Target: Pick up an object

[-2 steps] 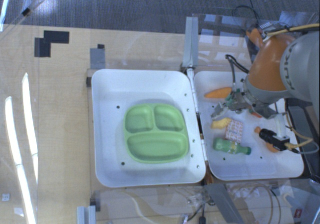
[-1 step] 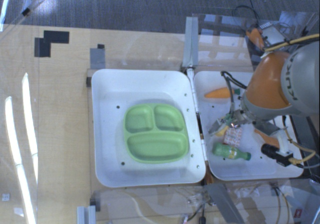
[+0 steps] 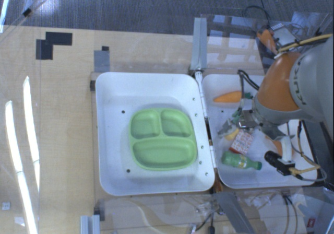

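Note:
The right bin (image 3: pixel 261 179) holds several small things. An orange carrot (image 3: pixel 228 97) lies near its far left corner. A green bottle with a yellow label (image 3: pixel 241 162) lies on its side near the front. Just above the bottle is a white packet with red dots (image 3: pixel 241 142), and beside that a small grey and yellow item (image 3: pixel 227 130). My gripper (image 3: pixel 239 121) hangs low over the middle of this bin, right above the packet and the grey and yellow item. The wrist hides whatever is under it.
In the left bin (image 3: pixel 112 123) lies a green divided plate (image 3: pixel 163 139). A raised rim (image 3: pixel 204 123) separates the two bins. An orange piece (image 3: pixel 276 147) peeks out beside the arm at the right. Cables and clutter lie behind the right bin.

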